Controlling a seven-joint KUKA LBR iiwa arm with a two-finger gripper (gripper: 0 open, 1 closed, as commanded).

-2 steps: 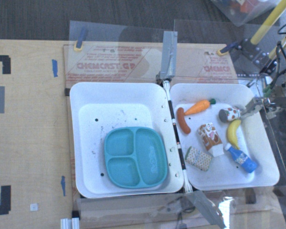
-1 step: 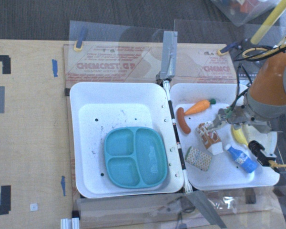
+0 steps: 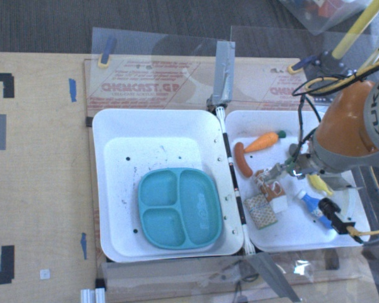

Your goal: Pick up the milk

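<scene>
Milk = small white-and-blue plastic bottle [image 3: 307, 200], lying on its side in the rt bin, near the bin's rt edge, toward the front-rt corner. Slanted: white end to back-left, blue end to front-rt.

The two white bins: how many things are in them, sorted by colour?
Teal: 1, divided plate
Orange: 1, carrot
Red: 1, sausage
Yellow: 1, banana
Blue and white: 1, bottle
Speckled: 1, carton
Total: 6
</scene>
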